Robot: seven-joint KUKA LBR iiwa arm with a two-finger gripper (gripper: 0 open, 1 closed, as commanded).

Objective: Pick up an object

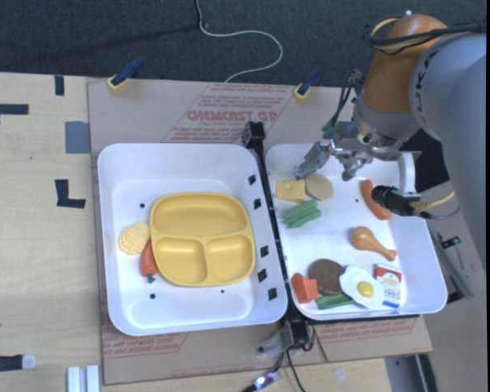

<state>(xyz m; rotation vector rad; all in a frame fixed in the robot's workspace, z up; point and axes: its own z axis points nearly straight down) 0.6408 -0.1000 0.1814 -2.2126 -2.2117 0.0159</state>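
Open gripper (331, 162) above rt bin (425, 251)

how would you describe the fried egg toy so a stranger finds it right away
Start at the right white bin, the one without the yellow tray, and go to its near edge. The fried egg lies there, between a dark brown patty and a small red-and-white carton. It alone is white with a round yellow yolk.

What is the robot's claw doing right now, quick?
Gripper: open, holding nothing, hovering over the right bin near the cheese.
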